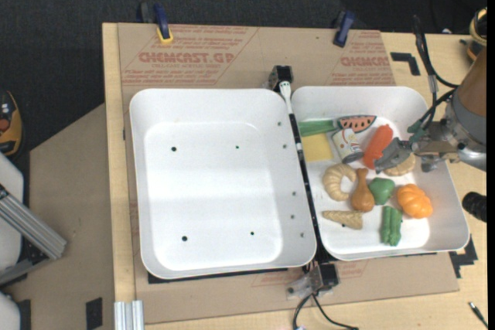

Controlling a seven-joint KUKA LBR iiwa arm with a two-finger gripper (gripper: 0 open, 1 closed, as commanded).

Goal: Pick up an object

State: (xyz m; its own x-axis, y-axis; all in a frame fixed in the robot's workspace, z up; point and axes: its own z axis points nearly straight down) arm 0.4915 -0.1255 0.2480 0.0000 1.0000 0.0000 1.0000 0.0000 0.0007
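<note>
- Camera view: a brown bench (pixel 232 42) seen from above at a slant carried two shallow white bins side by side. The left bin (pixel 155 112) had nothing lying in it. The right bin (pixel 445 232) held a cluster of toy foods.
- In the right bin lay a watermelon slice (pixel 357 122) at the far side, a yellow block (pixel 315 147) beside the dividing rim, a red pepper (pixel 377 144), a croissant (pixel 338 180), a brown drumstick (pixel 362 193), a green pepper (pixel 380 188), a small orange pumpkin (pixel 414 201), a green pod (pixel 390 226) and a pale wedge (pixel 343 219) at the near side.
- The grey arm (pixel 468 116) reached in from the right, and its claw (pixel 396 157) sat low among the toys, just beside the red pepper and above the green pepper.
- How far the claw stood open could not be told; dark metal merged with the toys beneath it, and nothing could be seen held in it.
- By my reading, the step in hand was the descent onto a chosen toy, probably the red pepper or whatever lay under the claw.
- The next move would call for closing squarely on one toy without catching its neighbours, then lifting straight up.
- The arm was cut off at the right edge, and the toy directly beneath the claw was largely hidden.
</note>
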